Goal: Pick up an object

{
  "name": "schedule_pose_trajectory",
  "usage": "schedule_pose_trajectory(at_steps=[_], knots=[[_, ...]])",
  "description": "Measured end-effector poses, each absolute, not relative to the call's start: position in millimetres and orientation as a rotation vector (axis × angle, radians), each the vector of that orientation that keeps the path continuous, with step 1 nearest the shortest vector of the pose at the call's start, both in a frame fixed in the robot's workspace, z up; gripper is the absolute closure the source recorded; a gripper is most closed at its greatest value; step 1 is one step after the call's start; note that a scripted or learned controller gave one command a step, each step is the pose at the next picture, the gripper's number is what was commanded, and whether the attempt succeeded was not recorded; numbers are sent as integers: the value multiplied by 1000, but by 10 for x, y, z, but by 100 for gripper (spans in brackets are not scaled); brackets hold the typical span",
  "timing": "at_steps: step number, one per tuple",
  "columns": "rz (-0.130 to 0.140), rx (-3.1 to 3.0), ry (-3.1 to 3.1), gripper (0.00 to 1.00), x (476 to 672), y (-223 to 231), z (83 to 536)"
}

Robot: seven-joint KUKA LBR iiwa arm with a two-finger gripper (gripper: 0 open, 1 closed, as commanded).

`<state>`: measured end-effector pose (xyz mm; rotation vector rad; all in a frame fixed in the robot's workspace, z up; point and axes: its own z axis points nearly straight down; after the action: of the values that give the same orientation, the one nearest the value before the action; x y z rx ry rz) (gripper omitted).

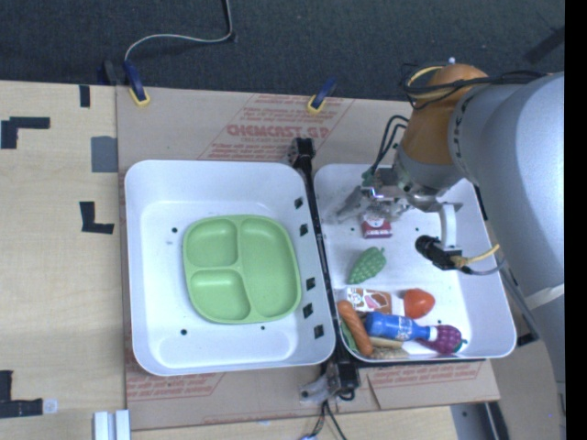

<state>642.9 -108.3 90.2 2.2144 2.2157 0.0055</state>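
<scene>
While hovering low over the right bin [486, 319], gripper [374, 205] just above a small red-and-white item [376, 228]; finger state impossible to tell. Risk: closing off-centre, nudging it toward the green toy [367, 265], coming up empty.

"CHEMCAST" (red, upside down) is printed on the cardboard sheet [266, 131].

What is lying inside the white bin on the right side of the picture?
The right bin holds a green leafy piece, a red tomato-like piece, a blue bottle, a carrot, a purple piece, a small carton. The gripper covers a small red-white object partly.
</scene>
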Motion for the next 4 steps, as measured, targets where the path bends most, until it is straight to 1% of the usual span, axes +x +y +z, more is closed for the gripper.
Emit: schedule_pose_trajectory(at_steps=[1, 2, 3, 4], knots=[[8, 2209, 2213, 100, 6442, -1087, 1021], [10, 2208, 2213, 0, 6447, -1084, 1027], [0, 2220, 2219, 0, 5645, -1269, 859], [4, 2217, 2221, 0, 6000, -1108, 861]])
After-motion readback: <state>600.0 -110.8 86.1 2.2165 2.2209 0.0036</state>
